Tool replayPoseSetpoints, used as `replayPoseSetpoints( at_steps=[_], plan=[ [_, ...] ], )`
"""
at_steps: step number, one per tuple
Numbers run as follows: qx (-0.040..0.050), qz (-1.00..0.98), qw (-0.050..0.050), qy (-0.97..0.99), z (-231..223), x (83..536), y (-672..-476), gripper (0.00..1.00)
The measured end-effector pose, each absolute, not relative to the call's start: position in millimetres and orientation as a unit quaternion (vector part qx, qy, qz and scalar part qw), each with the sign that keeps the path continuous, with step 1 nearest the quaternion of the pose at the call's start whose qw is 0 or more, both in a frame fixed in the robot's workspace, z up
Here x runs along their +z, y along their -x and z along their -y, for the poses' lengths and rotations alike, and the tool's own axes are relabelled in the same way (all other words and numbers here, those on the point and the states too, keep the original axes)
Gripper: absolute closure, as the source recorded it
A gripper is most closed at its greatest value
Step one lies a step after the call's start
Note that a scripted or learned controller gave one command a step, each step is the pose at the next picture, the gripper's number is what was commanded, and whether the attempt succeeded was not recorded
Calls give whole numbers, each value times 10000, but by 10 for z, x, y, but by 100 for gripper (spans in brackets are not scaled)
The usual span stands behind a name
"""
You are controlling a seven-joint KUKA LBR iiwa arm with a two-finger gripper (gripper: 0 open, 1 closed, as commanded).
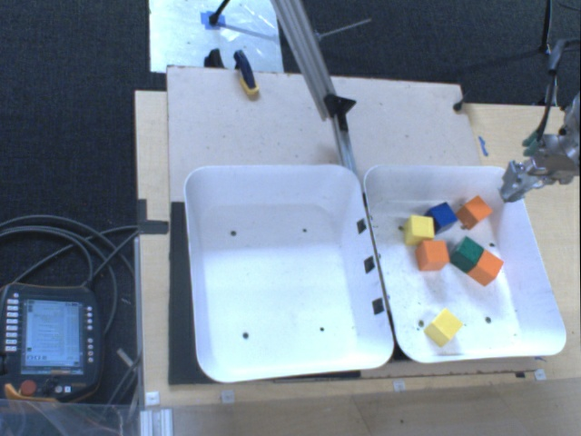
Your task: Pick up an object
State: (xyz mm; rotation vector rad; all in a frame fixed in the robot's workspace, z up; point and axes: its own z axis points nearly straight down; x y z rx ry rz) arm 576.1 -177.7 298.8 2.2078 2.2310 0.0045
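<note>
The right bin (536,330) holds several small blocks. A yellow block (418,229), a blue block (442,215) and an orange block (473,212) cluster near its far side. Just below them lie another orange block (432,254), a green block (467,253) and a third orange block (486,267) touching the green one. A second yellow block (443,326) lies alone near the front. My gripper (515,185) hangs over the bin's far right corner, right of the orange block and apart from it. Nothing shows in its grasp.
The left bin (272,176) stands beside the right one, their rims touching in the middle. A slanted metal pole (304,44) crosses the board behind the bins. A pendant with cables (50,334) lies at the lower left.
</note>
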Motion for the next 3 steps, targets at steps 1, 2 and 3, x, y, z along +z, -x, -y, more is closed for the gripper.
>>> replayPoseSetpoints(
  at_steps=[1, 2, 3],
  plan=[
    [16, -7111, 12, -7031, 1277, 2976, -5907, 100],
    [16, -7110, 9, -7032, 747, 2981, -5996, 100],
    [12, -7113, -3, -7029, 123, 2894, -6008, 100]
  ],
)
